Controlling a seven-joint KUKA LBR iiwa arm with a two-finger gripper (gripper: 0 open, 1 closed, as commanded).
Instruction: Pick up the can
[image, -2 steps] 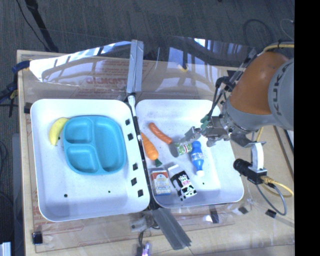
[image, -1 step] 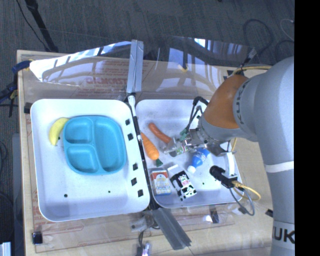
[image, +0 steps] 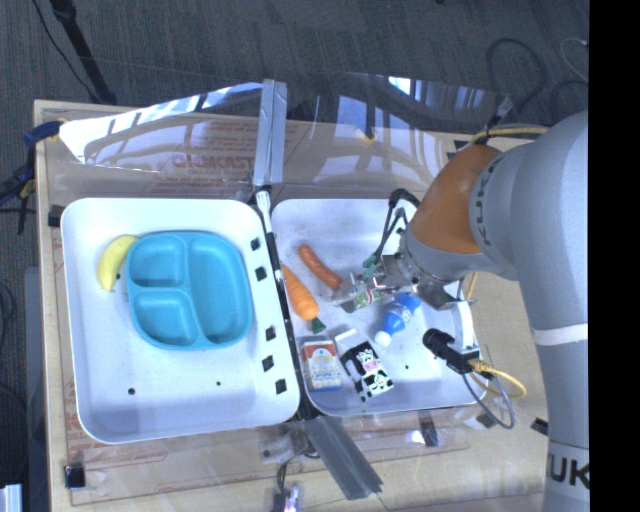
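Two white bins lie side by side in the camera view, and the work is all in the right bin (image: 440, 395). The arm (image: 470, 215) reaches in from the right with its orange band over the bin's far half. The gripper (image: 368, 285) is low among the objects near the bin's middle.

We judge this to be the approach or closing step of the pick. Nothing is visibly lifted, and we see no object clearly gripped. We cannot tell how far open the pincer is, because its tip is a small dark tangle of parts against the clutter.

Touching that tip, on its left and slightly nearer us, is a small greyish, metallic-looking object. We take it to be the can (image: 347, 298), though it is too small and too covered to be sure. It lies between the sausage (image: 319, 266) behind it and the carrot (image: 300, 292) to its left. The blue bottle (image: 398, 314) is just beside it on the right, under the wrist.

If that reading holds, the next move calls for a firm close on the can alone and then a straight lift. The carrot and the bottle are close enough to be nudged or caught as well.

Nearer the front rim lie a small red and white carton (image: 322, 363) and a black and white cow-patterned item (image: 368, 372), both apart from the gripper. The left bin (image: 90, 380) holds a blue divided tray (image: 190, 290) with a banana (image: 113, 260) at its left edge, well apart from the action.
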